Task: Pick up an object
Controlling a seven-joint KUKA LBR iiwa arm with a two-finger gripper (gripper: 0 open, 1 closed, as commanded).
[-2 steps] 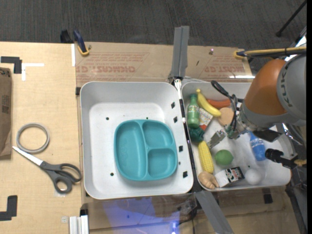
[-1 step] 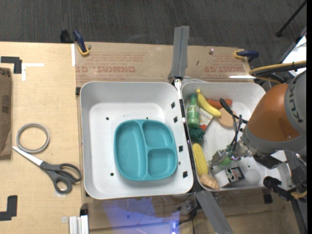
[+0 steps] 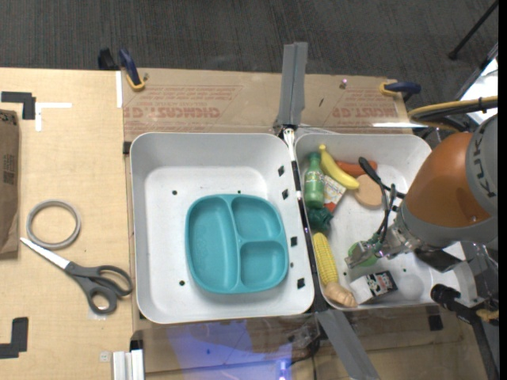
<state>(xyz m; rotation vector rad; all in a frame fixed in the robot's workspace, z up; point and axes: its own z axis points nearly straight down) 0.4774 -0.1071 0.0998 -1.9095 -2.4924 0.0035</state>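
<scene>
Nearest the camera's lower edge of the right bin (image 3: 412, 301), a pale bread-like piece (image 3: 341, 294) lies in the corner, with a corn cob (image 3: 322, 258) standing along the wall just above it. Beside these the gripper (image 3: 366, 253) hangs low over the bin floor, close to a small dark packet (image 3: 380, 283); whether it is released or clenched I cannot tell, and nothing shows as grasped. For a clean pick, the arm would do best to centre over one free-lying item, such as the corn cob, and descend straight, avoiding the wall. Farther back lie a green bottle (image 3: 314, 181), a banana (image 3: 337, 172), a carrot (image 3: 353, 169) and a tan round piece (image 3: 369, 191), crowded together. Across the divider, a teal divided plate (image 3: 236, 243) sits in the left bin (image 3: 150, 212).
</scene>
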